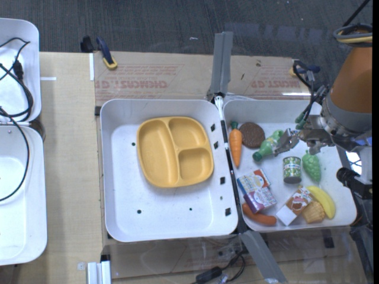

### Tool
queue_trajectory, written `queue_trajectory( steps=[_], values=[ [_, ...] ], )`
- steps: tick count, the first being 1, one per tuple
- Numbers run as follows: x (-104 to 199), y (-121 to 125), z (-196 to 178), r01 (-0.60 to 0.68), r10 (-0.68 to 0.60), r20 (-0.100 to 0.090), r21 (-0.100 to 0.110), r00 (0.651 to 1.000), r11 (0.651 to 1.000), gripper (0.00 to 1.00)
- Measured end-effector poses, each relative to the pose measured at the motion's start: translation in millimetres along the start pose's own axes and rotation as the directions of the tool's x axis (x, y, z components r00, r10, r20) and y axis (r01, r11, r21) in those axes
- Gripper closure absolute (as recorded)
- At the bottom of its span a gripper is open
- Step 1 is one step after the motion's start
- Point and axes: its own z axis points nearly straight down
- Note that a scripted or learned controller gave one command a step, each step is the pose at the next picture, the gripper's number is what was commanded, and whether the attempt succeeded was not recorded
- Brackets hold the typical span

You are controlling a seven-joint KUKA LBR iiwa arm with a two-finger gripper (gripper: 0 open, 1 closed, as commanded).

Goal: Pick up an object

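The right bin [346, 215] holds several toy foods: an orange carrot [235, 147], a brown round cookie [253, 134], a green bottle [268, 147], a small green-labelled can [291, 169], a green bumpy vegetable [311, 166], a banana [323, 200], a carton [256, 190] and a red sausage [259, 218]. My gripper [302, 142] hovers over the bin's upper right part, just above the can and beside the bottle's right end. Its fingers stand open with nothing between them.
The left bin [118, 212] carries a yellow divided plate [175, 151]. A grey divider bar [221, 64] runs between the bins at the back. A pastry [314, 212] and a strawberry-printed packet [298, 202] lie at the right bin's front.
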Motion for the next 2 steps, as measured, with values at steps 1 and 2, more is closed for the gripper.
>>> queue_trajectory(
  steps=[1,2],
  values=[
    [-22,-18,12,-0.163,0.163,-0.001,0.000,0.987,0.987,0.00],
    [-67,-2,151,-0.185,0.185,-0.001,0.000,0.983,0.983,0.00]
  ],
)
